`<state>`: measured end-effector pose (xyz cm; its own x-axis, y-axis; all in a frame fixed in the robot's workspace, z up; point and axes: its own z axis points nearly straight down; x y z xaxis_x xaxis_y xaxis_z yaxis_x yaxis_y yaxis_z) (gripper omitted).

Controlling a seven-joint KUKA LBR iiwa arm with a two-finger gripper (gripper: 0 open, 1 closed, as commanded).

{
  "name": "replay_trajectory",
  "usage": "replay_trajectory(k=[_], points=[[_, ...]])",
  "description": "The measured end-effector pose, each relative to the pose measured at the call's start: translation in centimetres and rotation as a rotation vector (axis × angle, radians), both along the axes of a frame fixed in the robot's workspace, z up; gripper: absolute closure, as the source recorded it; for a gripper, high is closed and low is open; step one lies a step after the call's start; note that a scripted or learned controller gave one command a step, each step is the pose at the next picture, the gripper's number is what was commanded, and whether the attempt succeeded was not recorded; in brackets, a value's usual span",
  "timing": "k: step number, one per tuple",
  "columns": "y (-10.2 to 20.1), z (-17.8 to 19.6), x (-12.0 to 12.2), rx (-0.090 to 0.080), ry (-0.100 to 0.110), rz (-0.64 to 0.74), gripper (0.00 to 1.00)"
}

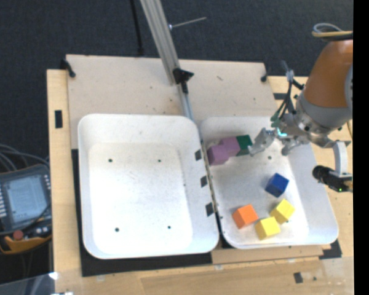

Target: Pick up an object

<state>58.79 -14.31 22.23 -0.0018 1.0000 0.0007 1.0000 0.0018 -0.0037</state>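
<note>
Blocks were counted in the right bin (317, 217): one purple block (222, 151), one green block (244, 142), one blue block (276, 184), one orange block (245, 216), two yellow blocks (283, 211) (267, 227). The tool (258, 144) was seen beside the green block near the bin's far left edge; its opening could not be told. Bare floor was left mid-bin.

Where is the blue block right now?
The blue block sits in the right bin, toward its right side. It is just above the two yellow blocks and up-right of the orange block.
</note>
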Motion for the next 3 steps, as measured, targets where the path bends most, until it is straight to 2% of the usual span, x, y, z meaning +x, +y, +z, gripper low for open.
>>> replay_trajectory(k=[1, 2, 3], points=[[0.0, 0.3, 0.1, -0.001, -0.005, 0.0, 0.0], [-0.6, -4.8, -0.9, -0.002, 0.0, -0.003, 0.0], [-0.8, -9.0, -0.6, -0.002, 0.0, -0.004, 0.0]])
